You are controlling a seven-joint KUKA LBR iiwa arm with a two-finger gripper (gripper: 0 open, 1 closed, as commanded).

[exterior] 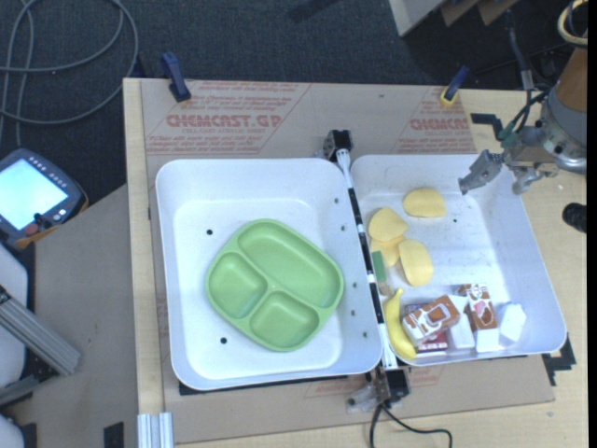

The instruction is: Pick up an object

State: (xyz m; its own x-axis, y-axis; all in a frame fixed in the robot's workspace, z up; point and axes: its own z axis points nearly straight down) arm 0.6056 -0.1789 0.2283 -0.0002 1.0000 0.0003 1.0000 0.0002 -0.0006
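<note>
**Gripper poised over the right bin, nothing lifted yet**

Nearest the camera, small wrapped snack packets in brown and white (436, 321) are lying in the front corner of the right shallow white bin (539, 278), beside a yellow banana-shaped toy (399, 325) resting against the divider. Any of these could serve as the object to pick up, as could the three pale yellow rounded pieces: one near the bin's middle (416, 261), one just behind it toward the divider (386, 225), and one farther back (424, 203). All are sitting on the bin floor, none raised.

Above the bin's far right corner, the two-finger gripper (496, 171) is hovering; its fingers are standing spread apart with nothing between them. The farthest yellow piece is lying nearest to it, yet clearly apart from it.

Judged from this arrangement, the task is at its start: the approach, descent, closing and lift all appear to be outstanding.

Outward, the left shallow white bin (177, 213) is holding a light green divided plastic tray (273, 283). On the brown board (233, 119) beneath both bins, red lettering is reading "CHEMCAST GP", printed upside down; smaller lines are illegible.
</note>
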